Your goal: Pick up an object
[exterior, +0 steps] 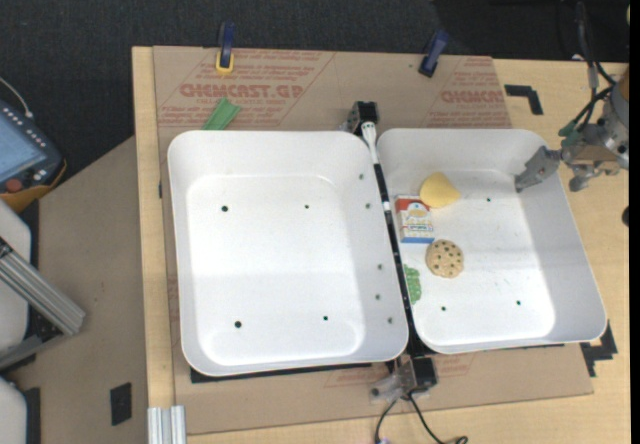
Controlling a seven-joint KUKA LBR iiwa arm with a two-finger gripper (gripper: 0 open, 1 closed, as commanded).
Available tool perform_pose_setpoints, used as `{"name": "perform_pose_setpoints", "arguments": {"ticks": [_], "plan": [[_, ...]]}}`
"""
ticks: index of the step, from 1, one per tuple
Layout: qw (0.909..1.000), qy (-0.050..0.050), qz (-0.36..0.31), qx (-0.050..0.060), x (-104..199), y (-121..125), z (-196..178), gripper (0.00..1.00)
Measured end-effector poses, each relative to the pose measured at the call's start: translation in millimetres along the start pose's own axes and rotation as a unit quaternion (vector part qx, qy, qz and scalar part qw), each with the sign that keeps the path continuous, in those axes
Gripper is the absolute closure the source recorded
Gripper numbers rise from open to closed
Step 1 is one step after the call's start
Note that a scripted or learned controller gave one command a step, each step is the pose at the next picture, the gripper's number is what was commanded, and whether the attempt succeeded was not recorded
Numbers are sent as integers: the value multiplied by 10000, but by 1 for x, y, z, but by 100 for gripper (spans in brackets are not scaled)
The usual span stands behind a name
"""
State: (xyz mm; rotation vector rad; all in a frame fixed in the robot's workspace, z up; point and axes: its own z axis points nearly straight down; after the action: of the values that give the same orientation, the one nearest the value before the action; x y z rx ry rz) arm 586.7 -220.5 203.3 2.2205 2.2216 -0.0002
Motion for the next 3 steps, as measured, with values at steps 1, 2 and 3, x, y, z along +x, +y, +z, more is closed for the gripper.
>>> {"name": "perform_pose_setpoints", "arguments": {"ticks": [1, 2, 3], "plan": [[10000, -7, -5, -17, 0, 1, -11, 100], [10000, -11, 19, -25, 0, -74, -101, 100], [10000, 33, -43, 38, 100, -92, -50, 100]]}}
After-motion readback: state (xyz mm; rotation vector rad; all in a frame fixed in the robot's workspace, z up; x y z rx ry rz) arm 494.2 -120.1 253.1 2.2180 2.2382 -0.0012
